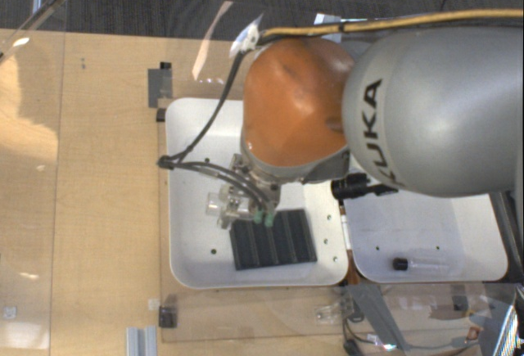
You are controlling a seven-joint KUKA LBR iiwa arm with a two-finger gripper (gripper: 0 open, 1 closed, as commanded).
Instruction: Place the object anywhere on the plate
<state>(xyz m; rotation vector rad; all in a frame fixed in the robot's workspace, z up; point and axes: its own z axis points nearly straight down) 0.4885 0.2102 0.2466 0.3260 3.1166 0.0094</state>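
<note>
A dark ribbed plate (pixel 273 239) lies flat near the front of the left bin (pixel 187 182). The gripper (pixel 241 211) hangs at the plate's upper-left corner, a small green thing (pixel 266 218), perhaps the object, at its tip. Whether it clasps anything, I cannot tell. A clear syringe-like item (pixel 419 264) lies in the right bin (pixel 475 252).

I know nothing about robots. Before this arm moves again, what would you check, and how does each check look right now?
1. Tool over the left bin: ok.
2. Dark ribbed plate lying flat in that bin: ok.
3. Object between the tool's tips: cannot tell; something small and green shows there.
4. Tool at the plate's upper left edge, not its middle: not ok.
5. Black cable away from the plate: ok.
</note>
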